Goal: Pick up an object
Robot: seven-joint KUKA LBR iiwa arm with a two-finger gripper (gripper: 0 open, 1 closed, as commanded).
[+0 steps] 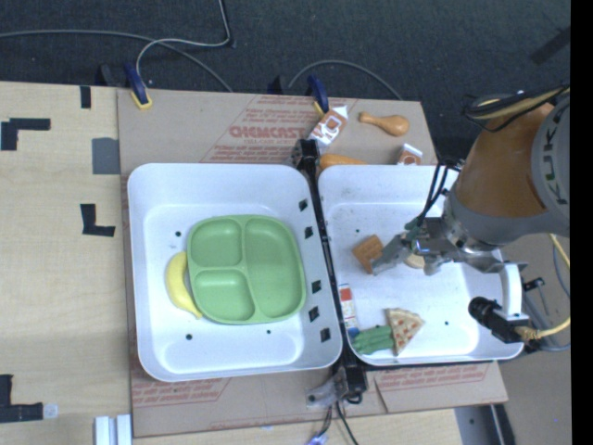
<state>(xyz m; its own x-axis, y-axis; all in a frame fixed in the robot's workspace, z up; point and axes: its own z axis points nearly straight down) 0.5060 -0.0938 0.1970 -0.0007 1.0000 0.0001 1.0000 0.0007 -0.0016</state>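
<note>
Brown block [368,251] sits in the right bin [435,188], just beside the gripper [394,254], at the tip of its fingers [386,259] — grip width, I cannot tell. Green divided plate [246,269] fills the left bin [148,248], a banana [178,286] tucked under. Pizza slice [404,326] lies below, near a green piece [372,340].

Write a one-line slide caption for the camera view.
Gripper open beside a brown block in the right bin; green plate over a banana in the left bin.
</note>
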